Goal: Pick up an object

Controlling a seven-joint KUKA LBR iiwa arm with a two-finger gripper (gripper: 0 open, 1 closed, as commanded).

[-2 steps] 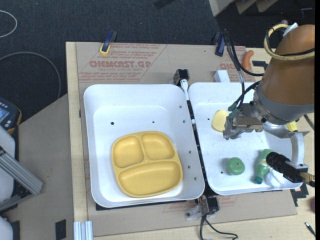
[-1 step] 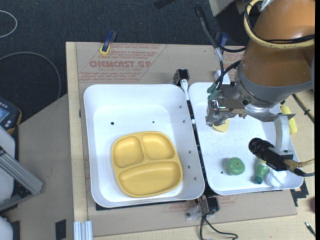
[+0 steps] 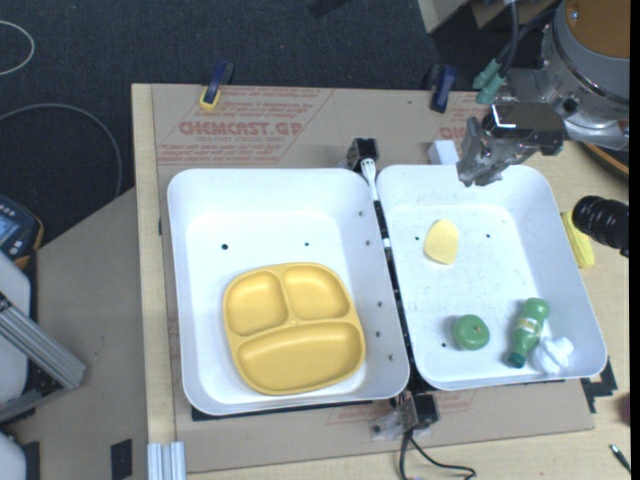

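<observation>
**Tool above right bin's far edge, objects lie nearer the camera**

Tool (image 3: 484, 171) hangs over the far rim of the right bin (image 3: 560, 218), near its far-left corner. Fingers point down; can't tell if they are apart or together, and nothing shows between them.

Right bin holds three loose objects, all on the near side of the tool. Yellow wedge piece (image 3: 441, 241) is closest: a bit nearer the camera and slightly left of the tool, apart from it, on the bin floor. Its rounded end faces the camera, flatter edge toward the far side; long axis runs roughly far-to-near.

Green round piece (image 3: 469, 332) sits well apart from the tool, toward the near rim. No clear long axis.

Green bottle (image 3: 527, 330) lies on its side just right of the round piece, not touching it. Long axis runs far-to-near with a slight tilt; which end is the cap is unclear. A white crumpled bit (image 3: 554, 352) touches its near-right side, in the bin's near-right corner.

Left bin (image 3: 190, 268) holds a yellow three-compartment tray (image 3: 292, 325), flat, big compartment nearest the camera. Both bins rest side by side on the desk (image 3: 150, 168).
</observation>
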